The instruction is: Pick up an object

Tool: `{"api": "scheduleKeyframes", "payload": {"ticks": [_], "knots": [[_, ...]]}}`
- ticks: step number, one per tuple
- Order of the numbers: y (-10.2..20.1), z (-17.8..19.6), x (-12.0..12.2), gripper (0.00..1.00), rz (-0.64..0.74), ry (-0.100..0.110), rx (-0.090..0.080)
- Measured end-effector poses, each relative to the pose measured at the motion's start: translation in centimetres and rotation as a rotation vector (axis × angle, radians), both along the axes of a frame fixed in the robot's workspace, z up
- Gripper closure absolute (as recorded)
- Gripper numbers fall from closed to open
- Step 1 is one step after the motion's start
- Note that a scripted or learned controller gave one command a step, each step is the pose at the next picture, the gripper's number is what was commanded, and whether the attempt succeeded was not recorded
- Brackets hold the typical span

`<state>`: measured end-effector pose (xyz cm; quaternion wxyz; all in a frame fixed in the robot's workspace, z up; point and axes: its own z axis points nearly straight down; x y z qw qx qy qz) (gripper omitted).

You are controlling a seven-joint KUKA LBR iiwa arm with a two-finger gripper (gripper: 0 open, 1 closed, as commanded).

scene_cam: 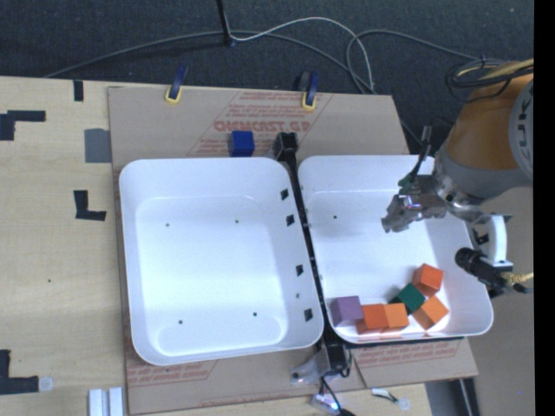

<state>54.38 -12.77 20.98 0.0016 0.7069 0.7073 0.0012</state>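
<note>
Several small blocks lie bunched in the near right corner of the right bin point(347, 185): a purple block point(347, 309), an orange block point(375, 317) beside it, another orange one point(395, 315), a dark green block point(408, 298), an orange block point(427, 278) above it and an orange one point(431, 312) at the corner. My gripper point(401, 214) hangs over the upper right part of that bin, above and apart from the blocks. I see nothing between its fingers.
The left bin point(139, 189) sits beside the right one, split by a black divider point(299, 232). A blue block point(242, 142) rests on the cardboard behind the bins. Two clamps point(176, 87) hold the cardboard's far edge. Cables run across the dark floor behind.
</note>
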Motion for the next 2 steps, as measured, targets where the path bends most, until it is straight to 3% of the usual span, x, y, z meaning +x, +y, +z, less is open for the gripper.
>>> {"api": "scheduleKeyframes", "payload": {"ticks": [2], "knots": [[9.8,1.2,2.8,1.0,0.005,0.004,0.002]]}}
